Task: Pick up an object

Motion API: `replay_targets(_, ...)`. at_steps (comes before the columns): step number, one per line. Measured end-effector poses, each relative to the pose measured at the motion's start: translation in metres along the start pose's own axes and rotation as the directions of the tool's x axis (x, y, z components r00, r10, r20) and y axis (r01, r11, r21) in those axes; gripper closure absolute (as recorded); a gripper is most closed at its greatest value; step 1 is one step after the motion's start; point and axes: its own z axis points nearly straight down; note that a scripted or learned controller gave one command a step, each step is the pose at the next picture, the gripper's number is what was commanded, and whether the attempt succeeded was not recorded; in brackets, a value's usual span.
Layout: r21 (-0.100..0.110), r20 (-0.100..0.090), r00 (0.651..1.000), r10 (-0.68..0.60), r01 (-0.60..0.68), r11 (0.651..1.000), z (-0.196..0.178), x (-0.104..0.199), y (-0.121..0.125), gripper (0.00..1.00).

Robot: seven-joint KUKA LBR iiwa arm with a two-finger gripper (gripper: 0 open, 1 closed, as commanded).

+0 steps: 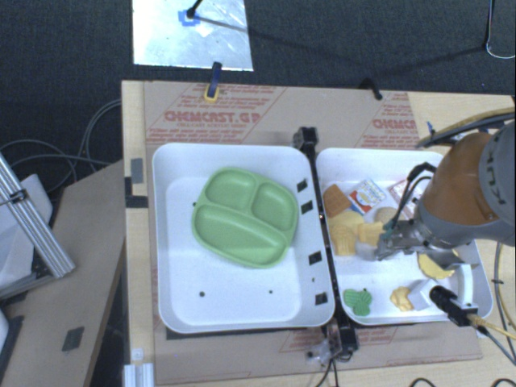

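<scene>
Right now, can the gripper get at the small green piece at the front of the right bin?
Probably yes. The green piece lies alone on bare bin floor near the front wall of the right bin, nothing on top of it. The gripper is low in the same bin, just behind it.

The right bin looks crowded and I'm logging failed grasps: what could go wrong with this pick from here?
1. The gripper is low among pale yellow pieces packed closely in the right bin; it may shove them aside rather than lift one.
2. The small green item and yellow bit sit near the bin's front wall, awkward to reach.
</scene>
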Motion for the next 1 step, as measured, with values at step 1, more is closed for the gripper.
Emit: replay_targets(1,-0.004,0.001,1.000,-0.003,0.003,1.000,-0.0633,0.0011,0.0057,1.00)
